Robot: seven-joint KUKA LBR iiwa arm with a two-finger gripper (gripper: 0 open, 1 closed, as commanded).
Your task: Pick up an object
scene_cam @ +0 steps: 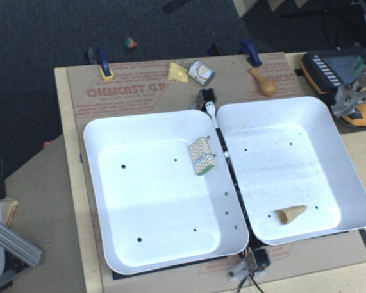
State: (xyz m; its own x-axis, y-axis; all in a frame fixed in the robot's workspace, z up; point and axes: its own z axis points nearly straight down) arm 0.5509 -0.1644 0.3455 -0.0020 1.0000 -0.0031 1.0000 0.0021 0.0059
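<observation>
Cone (292,214), tan and small, lying flat in the right bin (338,153) close to its near edge, about midway along it and clear of the wall. Long axis roughly along that edge: wide end to the left, tip to the right and slightly farther back. Nothing touching it.

Farther back, in the left bin (109,182), a patterned box (201,155) just beside the right wall, in the far half, standing slightly tilted.

Beyond both bins, on the surface's (75,95) far strip: a yellow scrap (177,73) touching or nearly touching a small white carton (201,72), and a wooden piece (264,83) nearer the far right corner.

At the right bin's far right corner, just outside the rim, a grey metal part, probably the gripper (352,97). Too small and cluttered to tell open from closed.

Judged from there: cone nearer than box, lying toward the near edge and leftward from the gripper, well apart. Likely best taken by closing across the short width, near the wide end. Risk of rolling, being round.
</observation>
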